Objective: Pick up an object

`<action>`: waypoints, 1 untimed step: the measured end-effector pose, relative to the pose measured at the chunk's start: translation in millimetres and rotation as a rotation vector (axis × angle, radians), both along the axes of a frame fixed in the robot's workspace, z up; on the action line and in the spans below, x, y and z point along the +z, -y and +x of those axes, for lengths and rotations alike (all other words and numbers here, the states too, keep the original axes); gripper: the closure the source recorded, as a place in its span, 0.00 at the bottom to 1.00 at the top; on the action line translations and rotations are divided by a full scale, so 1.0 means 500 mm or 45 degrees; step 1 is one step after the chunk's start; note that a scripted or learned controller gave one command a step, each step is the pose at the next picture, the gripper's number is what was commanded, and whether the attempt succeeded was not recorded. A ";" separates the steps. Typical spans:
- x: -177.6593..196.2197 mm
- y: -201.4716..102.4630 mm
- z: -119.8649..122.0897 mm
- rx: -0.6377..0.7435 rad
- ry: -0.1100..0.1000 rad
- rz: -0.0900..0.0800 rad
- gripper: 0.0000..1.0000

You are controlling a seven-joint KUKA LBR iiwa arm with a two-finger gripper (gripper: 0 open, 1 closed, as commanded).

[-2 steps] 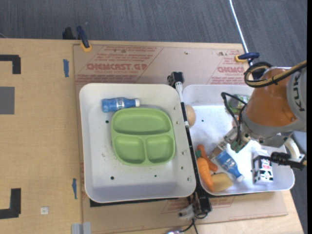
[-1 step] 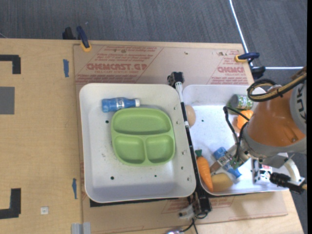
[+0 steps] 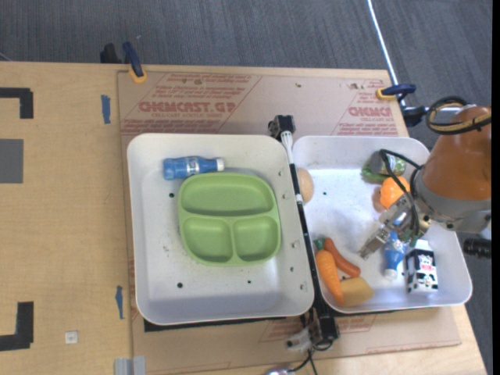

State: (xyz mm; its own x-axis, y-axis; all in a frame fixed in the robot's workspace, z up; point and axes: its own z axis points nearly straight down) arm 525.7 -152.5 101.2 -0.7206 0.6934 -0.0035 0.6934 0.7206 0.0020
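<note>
Nearest me, the left bin (image 3: 148, 233) holds a green divided plate (image 3: 228, 217) and a blue bottle (image 3: 190, 166). I see the right bin (image 3: 344, 178) with my arm (image 3: 461, 166) over it; its gripper (image 3: 383, 241) hangs just above the floor, whether open I cannot tell. Carrots (image 3: 332, 272), a small blue tube (image 3: 393, 258) and a cow-patterned carton (image 3: 422, 270) lie nearby.

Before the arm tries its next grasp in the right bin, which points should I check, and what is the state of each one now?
1. Gripper is over the right bin: ok.
2. Something between its fingers: cannot tell.
3. Small blue tube is within reach beside the gripper: ok.
4. Carrot lies apart from its neighbours: not ok, a red piece and a yellow block touch it.
5. Black-and-white carton is upright: cannot tell.
</note>
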 end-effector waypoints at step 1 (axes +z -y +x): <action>-0.029 -0.061 -0.054 0.486 0.003 -0.003 0.00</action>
State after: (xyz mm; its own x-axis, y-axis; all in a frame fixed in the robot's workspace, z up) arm 498.7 -121.9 86.6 -0.9269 0.3753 -0.0067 0.3753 0.9269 0.0016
